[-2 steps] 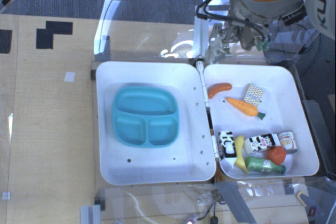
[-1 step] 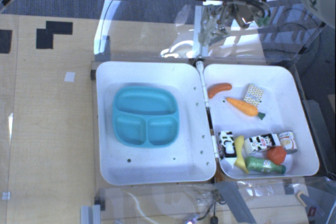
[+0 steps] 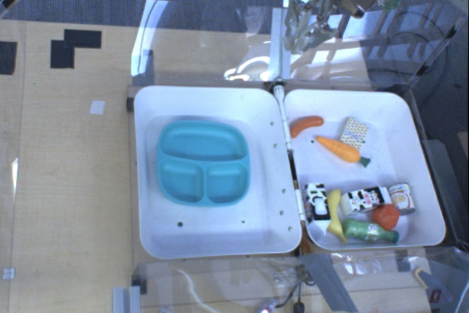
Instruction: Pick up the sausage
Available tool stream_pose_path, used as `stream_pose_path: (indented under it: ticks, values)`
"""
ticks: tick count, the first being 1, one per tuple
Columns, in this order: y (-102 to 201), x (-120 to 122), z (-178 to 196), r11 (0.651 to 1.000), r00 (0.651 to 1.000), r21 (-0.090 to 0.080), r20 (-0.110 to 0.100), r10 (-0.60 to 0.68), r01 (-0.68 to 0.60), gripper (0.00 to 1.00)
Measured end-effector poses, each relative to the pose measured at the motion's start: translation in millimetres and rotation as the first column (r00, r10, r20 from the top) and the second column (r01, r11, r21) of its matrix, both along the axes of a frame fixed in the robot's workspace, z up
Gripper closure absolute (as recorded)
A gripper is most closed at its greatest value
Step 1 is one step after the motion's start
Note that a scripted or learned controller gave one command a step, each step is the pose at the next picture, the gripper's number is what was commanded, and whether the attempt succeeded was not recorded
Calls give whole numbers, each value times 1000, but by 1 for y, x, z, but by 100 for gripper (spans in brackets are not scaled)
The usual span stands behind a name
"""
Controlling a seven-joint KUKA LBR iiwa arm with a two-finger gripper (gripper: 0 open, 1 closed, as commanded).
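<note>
Gripper [image 3: 311, 26], metallic fingers parted and empty, hangs above smooth, curved orange sausage [image 3: 306, 125].

Pale wood desk [image 3: 66, 179], black marks at far left. Two white bins touching: left bin [image 3: 157, 231], right bin [image 3: 425, 179].
</note>
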State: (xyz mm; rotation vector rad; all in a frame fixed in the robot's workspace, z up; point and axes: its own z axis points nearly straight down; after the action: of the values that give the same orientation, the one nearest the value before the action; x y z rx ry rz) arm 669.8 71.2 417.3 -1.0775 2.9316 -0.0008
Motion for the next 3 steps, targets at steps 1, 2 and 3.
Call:
stream_pose_path:
  ticks: [1, 2, 3]
  values:
    - [12, 0, 21, 931, 931, -5, 1, 365, -365, 100]
    - [1, 0, 22, 705, 705, -13, 1, 709, -709, 100]
    - [4, 0, 5, 581, 581, -13, -5, 814, -814, 100]
